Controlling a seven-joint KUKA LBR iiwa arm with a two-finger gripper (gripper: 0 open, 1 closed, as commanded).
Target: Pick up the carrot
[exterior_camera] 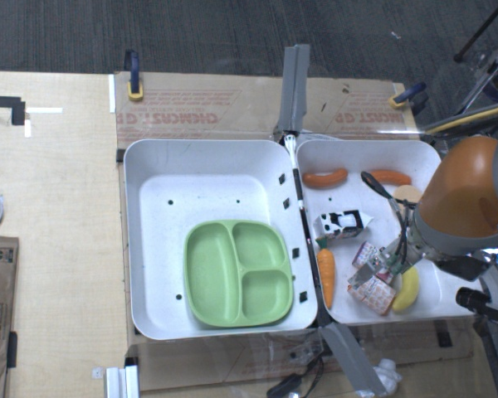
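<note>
The orange carrot (325, 275) with a green top lies along the left wall of the right bin (361, 149), near its front. My gripper (392, 259) hangs below the orange-banded arm (467, 191) over the front right of that bin, to the right of the carrot and apart from it. It sits just above a red and white packet (372, 289) and beside a yellow banana (407, 291). Nothing of the carrot is near its tip.
The right bin also holds two sausages (325, 177) (390, 176), a black spoon (380, 188) and a black and white toy car (340, 222). A green divided plate (239, 272) lies in the left bin (149, 222).
</note>
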